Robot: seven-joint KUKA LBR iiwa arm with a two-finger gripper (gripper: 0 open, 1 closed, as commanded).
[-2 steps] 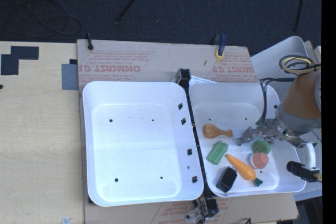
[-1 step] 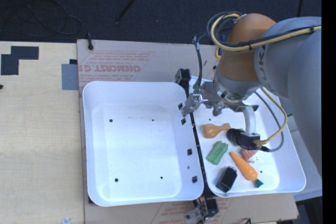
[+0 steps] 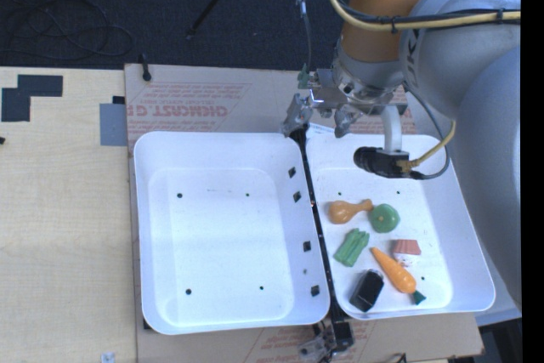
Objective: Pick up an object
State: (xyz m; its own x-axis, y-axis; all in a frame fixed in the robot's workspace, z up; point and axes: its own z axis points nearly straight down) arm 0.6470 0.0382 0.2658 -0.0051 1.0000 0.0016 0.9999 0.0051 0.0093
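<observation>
Camera view showed the gripper point(image 3: 323, 119) hanging above the far edge of the right bin point(image 3: 463, 268); whether it was wide or narrow I could not tell. A gourd point(image 3: 349, 210), ball point(image 3: 384, 218), carrot point(image 3: 395, 270) and black block point(image 3: 367, 290) lay in that bin's near half.

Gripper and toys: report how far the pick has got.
Done: nothing lifted yet. The carrot, green ball, orange pear-shaped toy, green block, black item and small red and white piece all lie in the right bin. In hand: the gripper hangs over the bins' far rim. Left: descend, grasp, lift.
</observation>
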